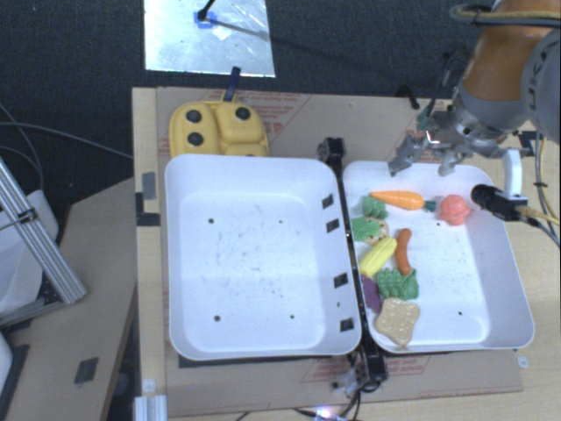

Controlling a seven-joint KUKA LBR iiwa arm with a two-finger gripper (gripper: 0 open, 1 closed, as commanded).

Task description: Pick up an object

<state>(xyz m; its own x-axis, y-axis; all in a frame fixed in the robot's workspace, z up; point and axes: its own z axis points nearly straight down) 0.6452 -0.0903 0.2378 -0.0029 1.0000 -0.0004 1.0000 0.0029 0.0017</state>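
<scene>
Tool (427, 158) hangs open, empty, over upper edge of right bin (500, 279), above carrot (399, 199); toy food clusters along bin's left side, likely nearest target.

Grey arm (517, 77), orange band, metallic wrist, black cables

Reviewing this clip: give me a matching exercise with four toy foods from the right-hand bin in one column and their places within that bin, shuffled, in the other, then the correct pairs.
Things:
1. carrot
2. bread slice
3. pink round toy
4. corn cob

Places:
A. nearest the bin's front edge
B. by the divider, mid-bin, left of the sausage
C. near the bin's back wall, lying across, below the gripper
D. right of the carrot, nearest the arm's side

Pairs: 1-C, 2-A, 3-D, 4-B
</scene>
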